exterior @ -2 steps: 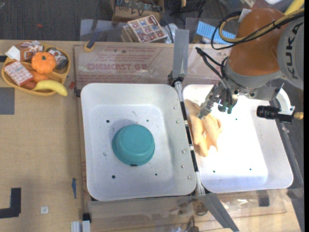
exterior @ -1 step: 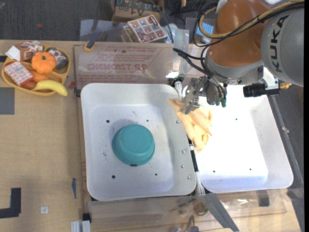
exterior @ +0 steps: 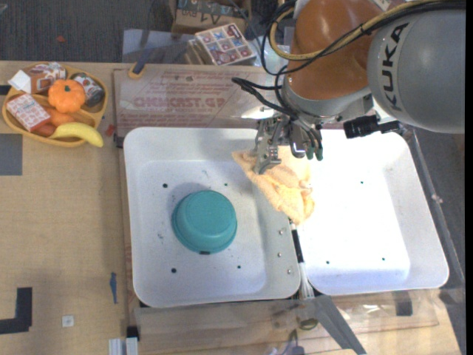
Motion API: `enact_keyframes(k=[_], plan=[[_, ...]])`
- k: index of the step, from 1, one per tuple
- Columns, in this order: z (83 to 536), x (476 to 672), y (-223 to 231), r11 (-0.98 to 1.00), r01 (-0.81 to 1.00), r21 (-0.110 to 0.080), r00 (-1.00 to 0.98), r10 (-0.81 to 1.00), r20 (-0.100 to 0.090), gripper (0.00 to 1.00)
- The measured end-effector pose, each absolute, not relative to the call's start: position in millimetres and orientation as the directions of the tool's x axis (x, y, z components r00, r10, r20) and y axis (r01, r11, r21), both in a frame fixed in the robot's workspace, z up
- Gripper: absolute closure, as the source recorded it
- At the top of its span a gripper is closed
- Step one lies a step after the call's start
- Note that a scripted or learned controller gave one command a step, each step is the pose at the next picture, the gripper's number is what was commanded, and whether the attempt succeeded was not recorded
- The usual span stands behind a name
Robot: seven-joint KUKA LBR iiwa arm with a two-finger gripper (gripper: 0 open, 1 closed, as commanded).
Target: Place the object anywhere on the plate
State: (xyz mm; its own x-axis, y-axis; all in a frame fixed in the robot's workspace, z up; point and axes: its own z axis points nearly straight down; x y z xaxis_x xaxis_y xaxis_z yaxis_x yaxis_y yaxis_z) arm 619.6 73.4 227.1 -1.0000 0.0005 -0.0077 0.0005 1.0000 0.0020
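Reaching in from the right, my arm [exterior: 414,58] hangs over the seam between the two white bins, with my gripper [exterior: 284,150] low at the upper end of a pale yellow cloth [exterior: 284,186]. My fingers are pinched onto the cloth's top edge, gripping it. The cloth drapes down across the divider, partly over the left bin [exterior: 148,272] and partly over the right bin [exterior: 384,257]. A teal plate [exterior: 205,221] sits upside-down-looking in the left bin, near the cloth but not touching it.
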Motion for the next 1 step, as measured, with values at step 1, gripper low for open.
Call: enact_keyframes(k=[1], plan=[[227.2,619.7,73.3,1.000,0.001,0.002,-1.000,0.001,-0.008,0.00]])
